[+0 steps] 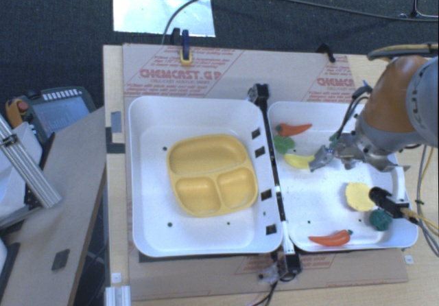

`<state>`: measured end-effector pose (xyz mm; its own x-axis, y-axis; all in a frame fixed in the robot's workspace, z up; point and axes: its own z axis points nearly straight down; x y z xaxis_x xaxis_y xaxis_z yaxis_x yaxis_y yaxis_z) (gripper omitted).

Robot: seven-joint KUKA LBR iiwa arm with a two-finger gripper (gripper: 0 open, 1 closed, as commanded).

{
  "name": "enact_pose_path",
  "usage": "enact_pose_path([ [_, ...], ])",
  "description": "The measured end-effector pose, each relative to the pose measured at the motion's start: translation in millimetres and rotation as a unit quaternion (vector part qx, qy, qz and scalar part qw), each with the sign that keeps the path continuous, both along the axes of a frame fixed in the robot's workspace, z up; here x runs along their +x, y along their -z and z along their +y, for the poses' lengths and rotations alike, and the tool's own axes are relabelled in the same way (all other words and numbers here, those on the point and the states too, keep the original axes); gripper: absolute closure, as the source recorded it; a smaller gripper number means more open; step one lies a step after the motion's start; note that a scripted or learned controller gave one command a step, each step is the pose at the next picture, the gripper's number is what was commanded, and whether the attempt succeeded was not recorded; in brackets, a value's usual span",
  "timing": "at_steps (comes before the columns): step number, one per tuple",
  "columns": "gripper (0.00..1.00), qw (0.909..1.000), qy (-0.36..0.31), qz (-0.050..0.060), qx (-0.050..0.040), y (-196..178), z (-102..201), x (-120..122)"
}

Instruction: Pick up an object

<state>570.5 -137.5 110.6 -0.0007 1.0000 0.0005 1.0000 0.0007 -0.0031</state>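
We see two shallow white bins side by side on a cardboard-covered bench [226, 68]. The left bin [147, 160] holds a yellow divided tray [209, 174], lying flat near the bin's middle with its large compartment toward the far side and two smaller ones toward us. The right bin [312, 212] holds the loose objects. A toy carrot [295, 129], orange-red with a green top, lies near the far left corner. Just beside it, toward us, we find a green piece [283, 145], and touching that or very nearly so, a yellow banana-like piece [299, 160]. A red chili pepper [330, 238] with a dark green stem lies along the near wall. A pale yellow round piece [359, 196] sits toward the right side, and a small teal ball-like object [380, 219] lies near the right near corner. The arm [401, 102] reaches in from the right, its orange band above the wrist. The gripper [322, 158] hangs low over the right bin, just beside the yellow banana-like piece on its right. We cannot tell whether its fingers are apart or together, nor whether they touch the piece.
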Motion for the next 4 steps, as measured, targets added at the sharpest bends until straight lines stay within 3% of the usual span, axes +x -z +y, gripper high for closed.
enact_pose_path([
  [1,1.00,1.0000,-0.001,-0.003,-0.0006,-14,0,2],
  [3,1.00,1.0000,-0.002,-0.005,-0.0010,-121,2,5],
  [4,1.00,1.0000,-0.004,-0.003,0.0007,-131,55,6],
])
